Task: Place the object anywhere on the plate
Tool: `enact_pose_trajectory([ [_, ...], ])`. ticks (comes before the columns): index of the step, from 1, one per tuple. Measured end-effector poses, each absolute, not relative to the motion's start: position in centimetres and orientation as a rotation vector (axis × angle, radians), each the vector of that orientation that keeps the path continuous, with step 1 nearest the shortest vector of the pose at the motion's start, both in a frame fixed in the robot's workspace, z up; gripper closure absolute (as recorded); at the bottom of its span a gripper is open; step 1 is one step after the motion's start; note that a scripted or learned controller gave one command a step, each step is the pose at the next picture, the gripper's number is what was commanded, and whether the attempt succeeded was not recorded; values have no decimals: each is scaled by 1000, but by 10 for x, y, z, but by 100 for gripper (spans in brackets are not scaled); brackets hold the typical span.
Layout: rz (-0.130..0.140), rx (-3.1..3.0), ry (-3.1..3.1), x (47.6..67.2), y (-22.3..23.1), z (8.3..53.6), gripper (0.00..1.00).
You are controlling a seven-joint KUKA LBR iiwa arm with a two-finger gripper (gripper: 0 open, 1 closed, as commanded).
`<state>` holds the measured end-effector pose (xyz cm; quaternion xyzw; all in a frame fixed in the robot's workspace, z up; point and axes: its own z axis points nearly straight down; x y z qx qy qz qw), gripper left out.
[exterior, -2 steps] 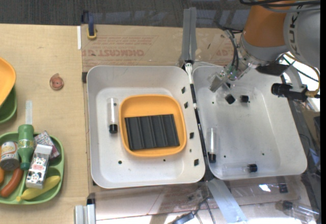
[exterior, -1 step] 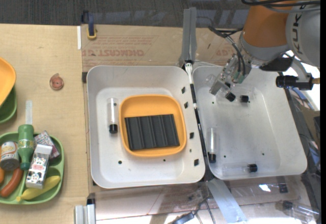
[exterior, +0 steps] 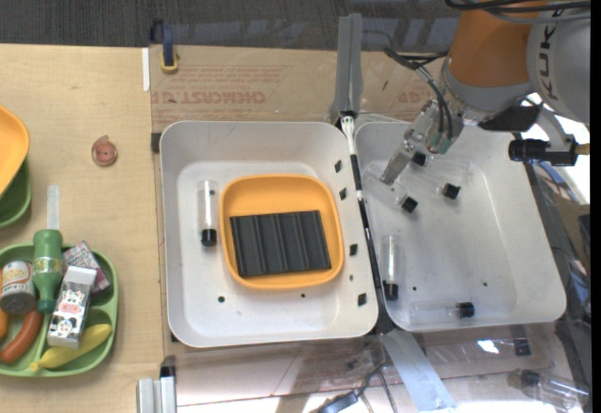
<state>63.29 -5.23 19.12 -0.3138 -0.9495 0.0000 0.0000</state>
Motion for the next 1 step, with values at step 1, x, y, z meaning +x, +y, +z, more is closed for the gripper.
enact_pose_trajectory([
  [1,0,-1060,-2961,641,-105,238,0],
])
